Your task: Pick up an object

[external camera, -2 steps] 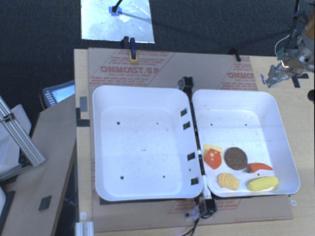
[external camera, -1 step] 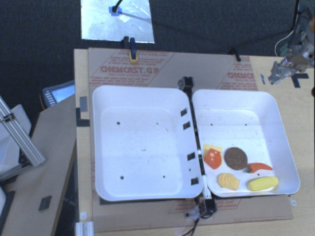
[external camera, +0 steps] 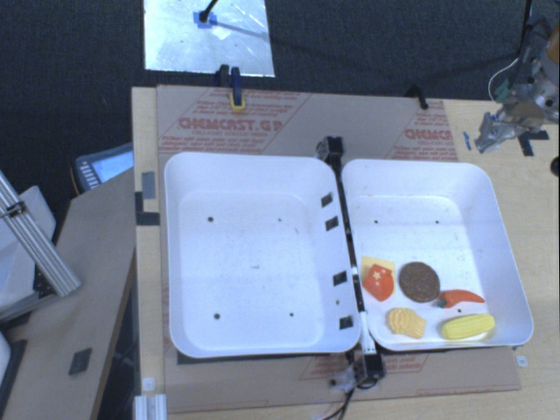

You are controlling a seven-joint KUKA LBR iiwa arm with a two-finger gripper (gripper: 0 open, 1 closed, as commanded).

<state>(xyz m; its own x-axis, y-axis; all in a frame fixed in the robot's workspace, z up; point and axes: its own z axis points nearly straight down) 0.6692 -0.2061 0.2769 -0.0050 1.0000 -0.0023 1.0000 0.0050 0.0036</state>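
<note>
Five toy foods [external camera: 420,281] crowd the right bin's [external camera: 411,182] near corner; tool [external camera: 490,136] state unclear.

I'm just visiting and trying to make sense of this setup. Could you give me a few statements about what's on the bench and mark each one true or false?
1. All the toy foods lie in the right bin. True.
2. The gripper is down among the toys. False: it is up beyond the right bin's far right corner, away from them.
3. The brown round patty sits between the pizza slice and the red pepper. True.
4. The corn cob lies in the left bin. False: it lies near the right bin's front edge.
</note>
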